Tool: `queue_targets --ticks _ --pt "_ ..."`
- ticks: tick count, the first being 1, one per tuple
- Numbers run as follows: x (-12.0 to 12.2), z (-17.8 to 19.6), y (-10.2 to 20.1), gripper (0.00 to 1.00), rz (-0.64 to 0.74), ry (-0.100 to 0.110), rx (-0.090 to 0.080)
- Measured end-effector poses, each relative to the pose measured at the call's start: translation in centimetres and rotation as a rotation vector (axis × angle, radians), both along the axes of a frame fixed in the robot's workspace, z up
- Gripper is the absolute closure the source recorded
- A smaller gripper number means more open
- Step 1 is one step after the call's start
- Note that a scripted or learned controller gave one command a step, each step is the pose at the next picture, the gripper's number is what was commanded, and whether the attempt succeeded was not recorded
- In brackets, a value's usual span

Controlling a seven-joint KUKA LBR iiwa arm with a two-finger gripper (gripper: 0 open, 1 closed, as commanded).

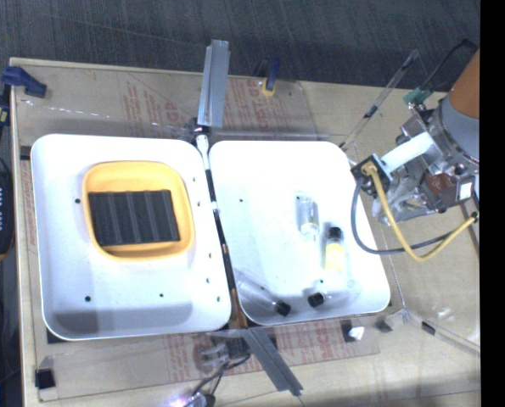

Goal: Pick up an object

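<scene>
The right bin [260,168] holds a small clear bottle [306,214] near its middle. Just right of and below it lies a pale yellow tube with a black cap [333,249]. Two small black pieces [315,298] rest at the bin's front wall. In the left bin [57,253] sits a yellow tray with a dark ribbed insert [136,217]. My gripper [412,195] hangs off the right bin's right edge, over the bench, amid cables and metal parts. It is well apart from every object.
A yellow and black hose [388,227] loops from the wrist down past the right bin's edge. A metal bar [212,81] stands behind the gap between the bins. Blue clamps [21,80] sit at the bench's far left corner.
</scene>
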State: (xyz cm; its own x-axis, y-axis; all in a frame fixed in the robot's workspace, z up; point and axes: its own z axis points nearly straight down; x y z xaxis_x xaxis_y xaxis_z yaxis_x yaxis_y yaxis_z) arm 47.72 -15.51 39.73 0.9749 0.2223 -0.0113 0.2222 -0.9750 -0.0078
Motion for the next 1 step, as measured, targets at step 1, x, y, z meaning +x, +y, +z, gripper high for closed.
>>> queue_targets --ticks 1 --pt "0.1 0.9 0.22 1.0 0.01 0.005 0.002"
